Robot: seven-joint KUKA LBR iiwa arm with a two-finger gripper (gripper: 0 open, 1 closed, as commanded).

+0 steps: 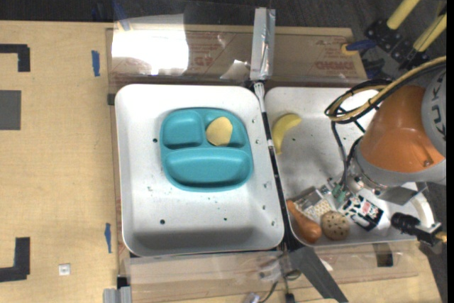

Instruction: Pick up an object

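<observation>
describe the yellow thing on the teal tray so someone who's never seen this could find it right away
Start at the left white bin, which holds a teal divided tray. In the tray's upper right compartment lies a small rounded yellow lump. Nothing else lies on the tray; the other yellow object lies in the right bin, against the wall between the bins.

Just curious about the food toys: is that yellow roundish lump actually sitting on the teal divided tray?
Touching. The camera view shows the yellow roundish lump resting inside the teal divided tray's upper right compartment.
</observation>
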